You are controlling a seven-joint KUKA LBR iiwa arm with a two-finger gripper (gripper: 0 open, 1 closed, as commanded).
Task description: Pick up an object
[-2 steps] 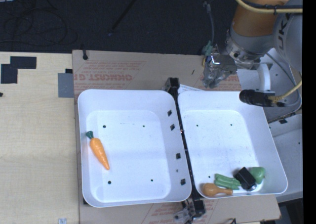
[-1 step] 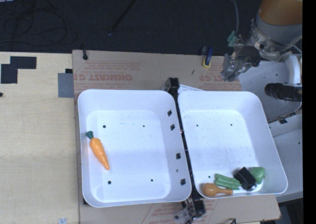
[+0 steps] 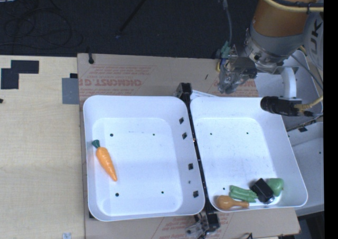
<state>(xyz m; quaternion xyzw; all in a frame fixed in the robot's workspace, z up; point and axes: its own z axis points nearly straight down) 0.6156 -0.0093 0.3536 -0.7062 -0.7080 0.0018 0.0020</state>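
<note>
An orange toy carrot (image 3: 106, 162) with a green top lies at the left side of the left bin (image 3: 132, 107). In the near right corner of the right bin (image 3: 240, 107) sit a tan pear-shaped toy (image 3: 231, 202), a green pod-like toy (image 3: 243, 193), a black block (image 3: 262, 190) and a green piece (image 3: 275, 184), all close together. My gripper (image 3: 228, 84) hangs above the far edge of the right bin, well away from all of these, with nothing seen between its fingers.
A black divider (image 3: 191, 148) runs between the two bins. Cardboard (image 3: 137, 77) lies under the bins. A black cylindrical part (image 3: 279, 105) juts out at the right bin's far right corner. Cables hang behind the gripper.
</note>
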